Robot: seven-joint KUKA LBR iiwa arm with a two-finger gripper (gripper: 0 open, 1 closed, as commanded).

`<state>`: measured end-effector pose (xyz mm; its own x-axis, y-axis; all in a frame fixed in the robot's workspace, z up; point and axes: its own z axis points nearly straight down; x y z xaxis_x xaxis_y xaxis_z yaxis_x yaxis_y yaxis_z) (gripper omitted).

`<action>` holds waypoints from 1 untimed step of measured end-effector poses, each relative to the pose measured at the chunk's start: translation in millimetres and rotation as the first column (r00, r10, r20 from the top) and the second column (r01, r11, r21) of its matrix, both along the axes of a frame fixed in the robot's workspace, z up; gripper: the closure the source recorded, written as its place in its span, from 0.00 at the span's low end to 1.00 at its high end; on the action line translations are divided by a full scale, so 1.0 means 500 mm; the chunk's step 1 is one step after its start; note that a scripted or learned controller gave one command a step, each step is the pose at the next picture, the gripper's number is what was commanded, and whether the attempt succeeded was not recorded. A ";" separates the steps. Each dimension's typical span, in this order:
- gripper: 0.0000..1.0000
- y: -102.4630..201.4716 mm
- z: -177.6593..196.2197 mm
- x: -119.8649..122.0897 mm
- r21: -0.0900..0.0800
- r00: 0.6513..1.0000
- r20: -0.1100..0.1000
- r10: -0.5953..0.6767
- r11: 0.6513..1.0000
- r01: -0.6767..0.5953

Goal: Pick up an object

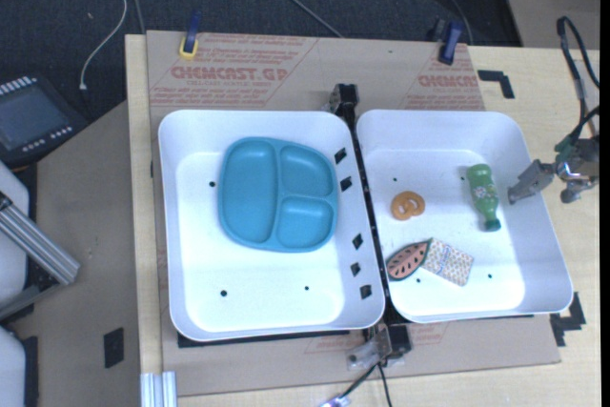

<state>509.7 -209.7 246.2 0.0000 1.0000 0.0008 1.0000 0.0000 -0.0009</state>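
Observation:
The right bin (534,295) holds a green bottle (482,195) lying on its side, a small orange ring-shaped pastry (408,205), a reddish leaf-shaped piece (408,260) and a patterned flat packet (448,261). My gripper (543,194) hangs at the right rim of this bin, just right of the bottle. It is open, its fingers spread with nothing between them. One fingertip (519,192) sits a short way from the bottle without touching it.
The left bin (186,281) carries a blue divided plate (278,193). A black divider with clips (351,195) runs between the bins. Cables lie on the dark floor behind the bench, and a cardboard sheet (315,71) lies under the bins.

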 end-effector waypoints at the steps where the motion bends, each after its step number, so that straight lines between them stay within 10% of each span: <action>1: 0.00 0.018 -0.096 0.008 0.002 1.000 -0.003 0.000 1.000 0.000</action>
